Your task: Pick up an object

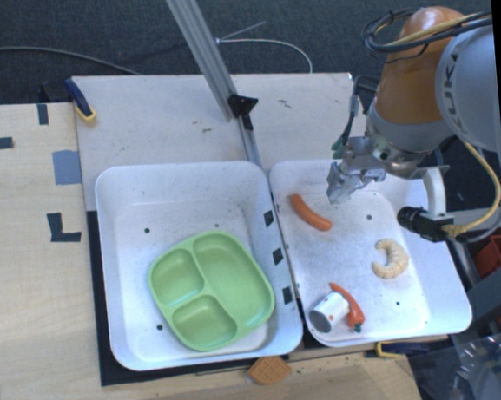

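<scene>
Grey arm reaching in from the right, fingers (343, 187) over the right bin's (417, 315) far part, opening impossible to tell, orange sausage (310, 212) just left of them, croissant (390, 257) nearer.

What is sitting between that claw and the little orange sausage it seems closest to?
Nothing visible. The gripper hangs over the right bin, just right of the orange sausage, with bare white bin floor between them. The croissant and the white cup with the carrot lie nearer the bin's front, away from that gap.
</scene>
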### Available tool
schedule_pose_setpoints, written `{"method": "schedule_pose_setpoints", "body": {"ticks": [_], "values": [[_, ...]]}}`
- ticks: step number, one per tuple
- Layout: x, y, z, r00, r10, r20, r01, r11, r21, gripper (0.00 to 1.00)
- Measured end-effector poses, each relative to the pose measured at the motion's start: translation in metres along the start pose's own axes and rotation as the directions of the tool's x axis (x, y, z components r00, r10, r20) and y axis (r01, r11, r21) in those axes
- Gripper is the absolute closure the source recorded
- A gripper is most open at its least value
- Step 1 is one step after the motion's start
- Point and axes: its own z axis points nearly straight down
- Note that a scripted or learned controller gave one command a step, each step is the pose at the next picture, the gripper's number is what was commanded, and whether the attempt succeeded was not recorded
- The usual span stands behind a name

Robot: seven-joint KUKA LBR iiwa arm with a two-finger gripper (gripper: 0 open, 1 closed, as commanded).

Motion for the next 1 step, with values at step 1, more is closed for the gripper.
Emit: {"method": "schedule_pose_setpoints", "body": {"ticks": [1], "values": [[0.0534, -0.0086, -0.0054, 1.0, 0.0, -0.001, 0.0, 1.0, 0.0, 1.0]]}}
